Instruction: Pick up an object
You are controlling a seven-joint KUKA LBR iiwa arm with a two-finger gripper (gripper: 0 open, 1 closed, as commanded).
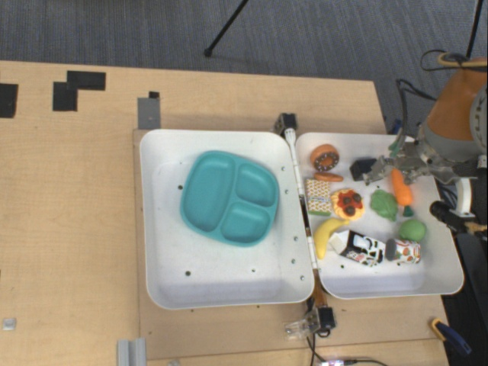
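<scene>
The right bin [438,280] holds several toy foods. An orange carrot [402,188] lies lengthwise at the bin's far right, and its upper end meets my gripper [399,168], which hovers over the bin's back right part. The grey wrist hides the contact point. Close by sit a leafy green piece [384,204], a round green fruit [412,229] and a dark lump [363,166].
Also in the right bin are a donut [325,158], a red sausage [328,178], a waffle [319,194], a fruit tart [348,202], a banana [326,235], a black-and-white carton [364,248] and a small cup [409,252]. A teal divided plate [230,197] lies in the left bin [164,280].
</scene>
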